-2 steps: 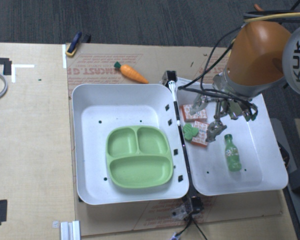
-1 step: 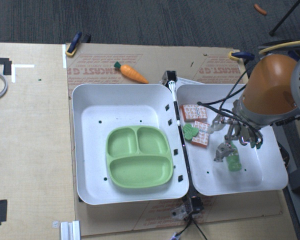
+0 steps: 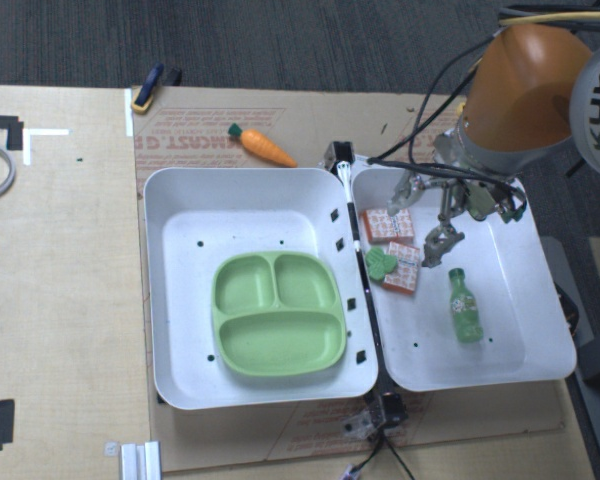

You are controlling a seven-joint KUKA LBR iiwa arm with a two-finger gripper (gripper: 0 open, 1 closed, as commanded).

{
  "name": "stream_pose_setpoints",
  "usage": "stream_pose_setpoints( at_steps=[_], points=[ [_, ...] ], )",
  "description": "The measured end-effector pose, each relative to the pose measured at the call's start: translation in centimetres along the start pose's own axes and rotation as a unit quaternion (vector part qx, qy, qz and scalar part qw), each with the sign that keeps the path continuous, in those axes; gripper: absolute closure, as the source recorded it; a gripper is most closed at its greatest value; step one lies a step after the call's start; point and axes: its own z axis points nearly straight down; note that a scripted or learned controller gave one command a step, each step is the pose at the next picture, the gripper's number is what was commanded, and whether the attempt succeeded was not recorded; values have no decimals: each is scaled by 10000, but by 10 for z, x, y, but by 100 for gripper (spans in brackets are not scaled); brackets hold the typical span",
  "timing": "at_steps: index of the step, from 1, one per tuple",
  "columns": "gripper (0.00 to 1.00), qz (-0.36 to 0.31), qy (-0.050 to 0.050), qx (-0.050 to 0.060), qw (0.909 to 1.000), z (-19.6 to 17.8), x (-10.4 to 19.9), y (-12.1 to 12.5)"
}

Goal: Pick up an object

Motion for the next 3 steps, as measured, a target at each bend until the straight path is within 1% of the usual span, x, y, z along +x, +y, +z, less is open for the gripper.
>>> stream_pose_setpoints(
  at_steps=[1,2,3],
  points=[
    [0,313,17,-3,9995,54,41,-15],
    [0,-953,-29,8,9954,95,60,-40],
    [100,-932,-87,32,9956,83,57,-41]
  ],
)
